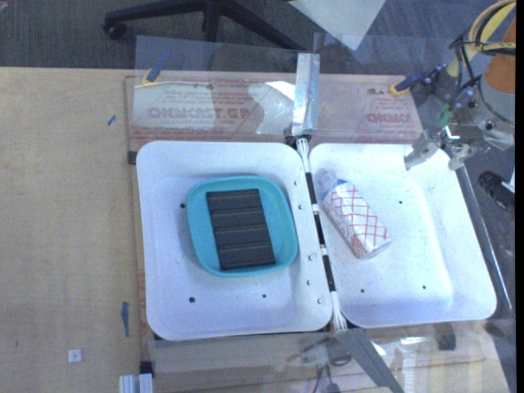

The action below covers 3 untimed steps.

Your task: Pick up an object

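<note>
Faint reddish print runs along the clear sheet [213, 111] at the bench's far edge, behind the left bin [164, 301]; it seems to read "CHEMCAST GP", though the letters are blurred. A shorter stretch of the same print behind the right bin [467, 293] is cut off and unreadable.
</note>
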Each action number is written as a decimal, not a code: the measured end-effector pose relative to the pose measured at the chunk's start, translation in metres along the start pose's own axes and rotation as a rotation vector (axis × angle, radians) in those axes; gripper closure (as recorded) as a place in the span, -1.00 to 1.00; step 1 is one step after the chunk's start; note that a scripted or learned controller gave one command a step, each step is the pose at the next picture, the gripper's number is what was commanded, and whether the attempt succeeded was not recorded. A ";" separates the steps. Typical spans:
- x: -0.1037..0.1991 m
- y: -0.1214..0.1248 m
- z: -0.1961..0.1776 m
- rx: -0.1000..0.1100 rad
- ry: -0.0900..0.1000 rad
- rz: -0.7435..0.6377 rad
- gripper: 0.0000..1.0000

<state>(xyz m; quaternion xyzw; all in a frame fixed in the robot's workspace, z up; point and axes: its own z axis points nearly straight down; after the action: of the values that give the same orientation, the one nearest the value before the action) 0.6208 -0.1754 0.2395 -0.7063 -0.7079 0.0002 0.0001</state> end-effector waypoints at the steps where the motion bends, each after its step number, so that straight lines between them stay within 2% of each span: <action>1: 0.013 -0.024 -0.049 -0.005 -0.003 -0.245 -1.00; 2: 0.036 -0.014 0.151 -0.009 -0.003 -0.217 -1.00; 3: 0.056 -0.052 0.147 -0.017 -0.026 -0.292 -1.00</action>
<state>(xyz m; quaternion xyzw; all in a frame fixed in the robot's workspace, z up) 0.5681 -0.1191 0.0929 -0.5955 -0.8032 0.0031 -0.0151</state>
